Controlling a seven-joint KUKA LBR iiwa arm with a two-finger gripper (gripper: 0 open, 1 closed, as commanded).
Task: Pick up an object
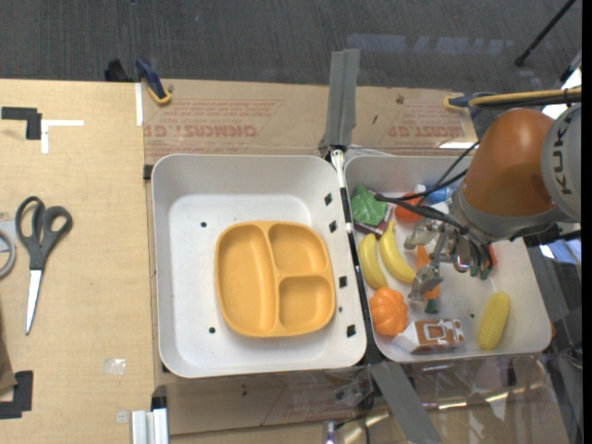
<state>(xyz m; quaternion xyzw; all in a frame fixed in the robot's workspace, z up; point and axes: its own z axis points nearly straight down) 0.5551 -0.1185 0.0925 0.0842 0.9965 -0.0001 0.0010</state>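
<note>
Bench bearing two white bins. Left bin: a yellow divided plate. Right bin, with arm overhead: two bananas, an orange pumpkin, a corn cob, a green item, a small carton. Gripper low among them, just right of the bananas; fingers' state cannot be told. Scissors lie well left.

Even bright overhead light, soft shadows inside white bins, sharp focus, no glare.
</note>
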